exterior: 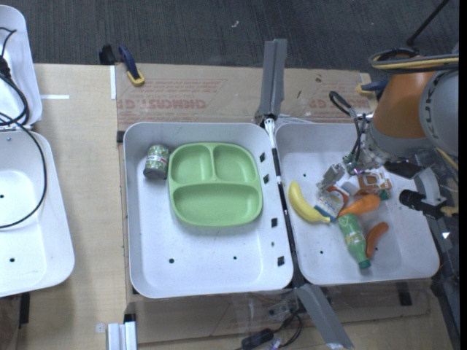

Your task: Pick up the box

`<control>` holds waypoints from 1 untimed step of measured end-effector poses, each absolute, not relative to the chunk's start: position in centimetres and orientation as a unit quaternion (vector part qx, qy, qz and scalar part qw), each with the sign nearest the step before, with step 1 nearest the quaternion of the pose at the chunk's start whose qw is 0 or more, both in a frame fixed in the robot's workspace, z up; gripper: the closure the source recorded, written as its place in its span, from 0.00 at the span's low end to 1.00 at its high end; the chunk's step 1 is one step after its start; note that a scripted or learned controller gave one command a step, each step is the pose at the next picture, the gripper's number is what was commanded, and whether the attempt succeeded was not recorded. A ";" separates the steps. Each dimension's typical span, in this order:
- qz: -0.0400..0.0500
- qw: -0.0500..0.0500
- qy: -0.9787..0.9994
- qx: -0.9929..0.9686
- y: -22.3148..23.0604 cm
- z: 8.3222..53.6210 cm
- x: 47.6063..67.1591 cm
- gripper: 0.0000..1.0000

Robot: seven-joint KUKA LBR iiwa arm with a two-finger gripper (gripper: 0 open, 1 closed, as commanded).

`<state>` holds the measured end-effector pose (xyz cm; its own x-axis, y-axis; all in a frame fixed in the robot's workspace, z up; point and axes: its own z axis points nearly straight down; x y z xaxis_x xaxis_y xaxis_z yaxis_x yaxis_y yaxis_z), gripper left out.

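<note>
My gripper, finger gap unreadable, sits just above the one box. Beside box: one banana, one bottle, two carrots.

Just the one camera here, fixed up above the bench and looking down at a bit of a slant, so the far edge with the dark floor sits along the top. It's pulled back enough to fit both white bins, left bin and right bin, side by side, and the arm comes in from the right edge
</note>
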<state>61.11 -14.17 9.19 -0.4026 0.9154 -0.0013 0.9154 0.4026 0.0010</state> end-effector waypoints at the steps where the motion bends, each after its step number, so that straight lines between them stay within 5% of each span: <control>1: 0.000 0.002 0.837 0.547 -14.2 10.1 61.2 1.00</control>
